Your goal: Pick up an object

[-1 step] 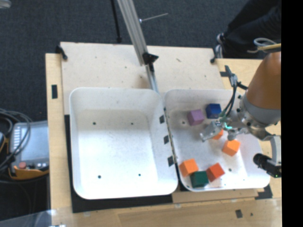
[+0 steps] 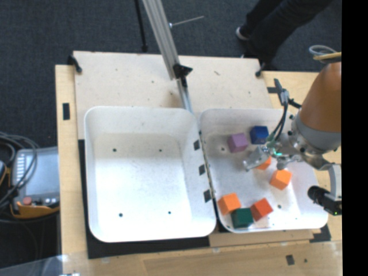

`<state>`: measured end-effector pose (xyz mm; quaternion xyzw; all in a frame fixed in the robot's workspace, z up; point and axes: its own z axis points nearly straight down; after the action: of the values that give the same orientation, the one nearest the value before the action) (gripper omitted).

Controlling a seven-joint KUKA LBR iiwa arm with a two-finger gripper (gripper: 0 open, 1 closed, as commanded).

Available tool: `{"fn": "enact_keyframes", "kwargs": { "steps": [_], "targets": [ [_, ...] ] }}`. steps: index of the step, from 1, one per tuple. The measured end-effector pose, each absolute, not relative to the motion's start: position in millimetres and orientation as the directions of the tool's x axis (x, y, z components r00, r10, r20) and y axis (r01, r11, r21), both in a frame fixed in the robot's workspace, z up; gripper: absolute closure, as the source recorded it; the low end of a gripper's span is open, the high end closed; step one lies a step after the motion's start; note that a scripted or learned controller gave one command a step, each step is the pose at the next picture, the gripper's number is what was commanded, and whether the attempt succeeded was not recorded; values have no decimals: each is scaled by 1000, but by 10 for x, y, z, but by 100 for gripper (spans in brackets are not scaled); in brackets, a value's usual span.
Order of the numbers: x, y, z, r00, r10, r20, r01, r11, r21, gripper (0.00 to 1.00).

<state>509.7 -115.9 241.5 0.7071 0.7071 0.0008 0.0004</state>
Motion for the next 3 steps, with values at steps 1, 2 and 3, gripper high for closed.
{"fn": "enact_keyframes", "kwargs": {
  "steps": [1,2,3],
  "targets": [
    [5080,-1115,1796,1,1000,0,1000,-1,-6,0],
    [5029,-1196,1335,2,1000,0,1000,-2,-5,0],
    [5038,-1214,967,2,1000,-3,1000,-2,2,0]
  ]
}}
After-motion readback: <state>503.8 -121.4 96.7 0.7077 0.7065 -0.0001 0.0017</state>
